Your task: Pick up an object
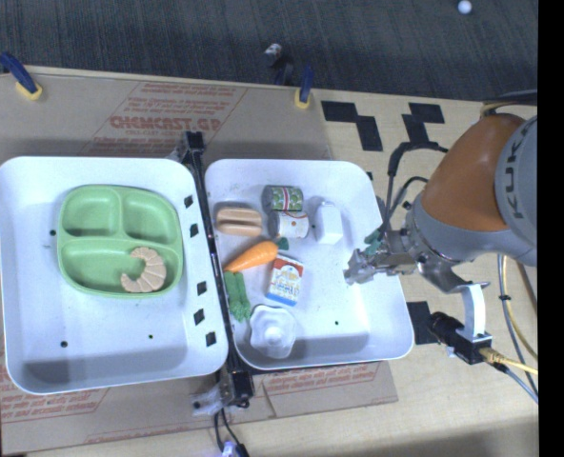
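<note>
Starting at the left, we see the left bin (25, 350) carrying a green divided plate (120, 239) with a tan croissant-like piece (145, 268) in its lower compartment; none of that lies near the arm. Moving right across the divider, the right bin (387, 327) holds the likely candidates: a hot dog bun (238, 219) and a green can (282, 198) toward the far side, an orange carrot (254, 255) lying on a slant with its long axis running from lower left to upper right, a small carton (285, 281) just beside it, a white cup (273, 332) near the front wall, and a white block (330, 223) toward the right. Farther right again, the end effector (363, 267) sits over the right part of this bin, above bare floor; we cannot tell how it is set, and we see nothing held in it. So we judge every candidate lies to its left, the white block and the carton nearest. The open floor beneath it gives room to travel leftward, while the bin's right wall stands close behind the wrist.
</note>
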`<move>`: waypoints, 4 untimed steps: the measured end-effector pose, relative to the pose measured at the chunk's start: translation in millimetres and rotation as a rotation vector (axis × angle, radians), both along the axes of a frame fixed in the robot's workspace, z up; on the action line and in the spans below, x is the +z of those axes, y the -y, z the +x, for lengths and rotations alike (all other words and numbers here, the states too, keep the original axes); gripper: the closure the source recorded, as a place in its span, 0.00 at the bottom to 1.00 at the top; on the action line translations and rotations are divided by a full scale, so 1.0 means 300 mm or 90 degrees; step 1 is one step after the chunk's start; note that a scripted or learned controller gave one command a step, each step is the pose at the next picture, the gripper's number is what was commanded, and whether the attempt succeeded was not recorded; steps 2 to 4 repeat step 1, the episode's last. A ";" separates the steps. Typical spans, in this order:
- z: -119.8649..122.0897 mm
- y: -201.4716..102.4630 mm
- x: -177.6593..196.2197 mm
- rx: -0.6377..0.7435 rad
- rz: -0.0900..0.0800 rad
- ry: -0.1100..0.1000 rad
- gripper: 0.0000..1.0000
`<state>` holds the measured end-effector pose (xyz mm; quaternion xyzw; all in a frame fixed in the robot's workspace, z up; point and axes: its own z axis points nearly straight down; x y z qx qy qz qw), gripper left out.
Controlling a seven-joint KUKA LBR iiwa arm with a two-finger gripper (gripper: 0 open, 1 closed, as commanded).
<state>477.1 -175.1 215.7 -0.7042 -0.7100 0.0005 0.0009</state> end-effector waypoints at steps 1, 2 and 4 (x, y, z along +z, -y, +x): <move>0.194 -0.048 0.110 -0.002 0.000 0.002 1.00; 0.194 -0.048 0.110 -0.002 0.000 0.002 1.00; 0.194 -0.048 0.110 -0.002 0.000 0.002 1.00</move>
